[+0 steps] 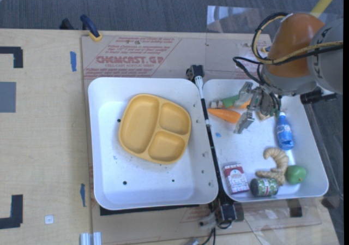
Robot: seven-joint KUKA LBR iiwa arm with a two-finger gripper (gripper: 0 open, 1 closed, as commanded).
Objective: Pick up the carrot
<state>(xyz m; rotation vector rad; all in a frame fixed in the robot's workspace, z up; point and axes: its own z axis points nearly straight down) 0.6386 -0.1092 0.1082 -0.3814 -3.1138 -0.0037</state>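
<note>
Two white bins sit side by side on the bench as the gripper (252, 108) hangs over the upper half of the right-hand bin (319, 175), its fingers spread apart with nothing between them. The carrot (224, 114) lies flat on that bin's floor at about ten o'clock, orange body pointing toward three o'clock and its green top (229, 100) angled above it near the bin's back wall. One finger (245, 122) reaches down just beside the carrot's thick end, apparently touching or nearly so; the other sits above it, toward one o'clock.

Risk lies in the alignment. The carrot seems to rest off to the nine o'clock side of the open fingers rather than squarely between them, so a close from this stance could pinch only the tip or nothing, or nudge it toward the divider between the bins. A tapered, smooth body would likely squirt out of a grip taken too near its end.

A blue bottle (283, 132) lies near the gripper at four o'clock, close enough that a sweep in that direction might knock it. Farther down, at five to six o'clock in the bin, cluster a ginger root (277, 162), a green apple (296, 174), a dark can (264, 186) and a red-labelled packet (235, 177), well apart from the action. The left bin (103, 184) holds a yellow divided plate (154, 128).
</note>
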